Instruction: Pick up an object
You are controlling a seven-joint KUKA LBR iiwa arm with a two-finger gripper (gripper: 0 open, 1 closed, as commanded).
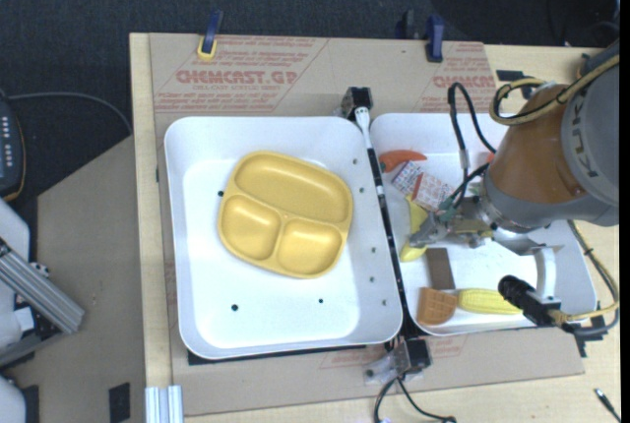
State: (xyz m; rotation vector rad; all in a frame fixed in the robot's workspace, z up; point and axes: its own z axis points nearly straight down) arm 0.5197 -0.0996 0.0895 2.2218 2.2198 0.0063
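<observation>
One corn cob [485,300], two bins [187,214].

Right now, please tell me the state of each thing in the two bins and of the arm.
Yellow plate: right side up, lying in the left bin.
Orange thing: lying at the back of the right bin.
Printed packet: lying flat.
Brown block: lying flat.
Corn cob: on its side at the front.
Arm: lowered over the right bin.
</observation>
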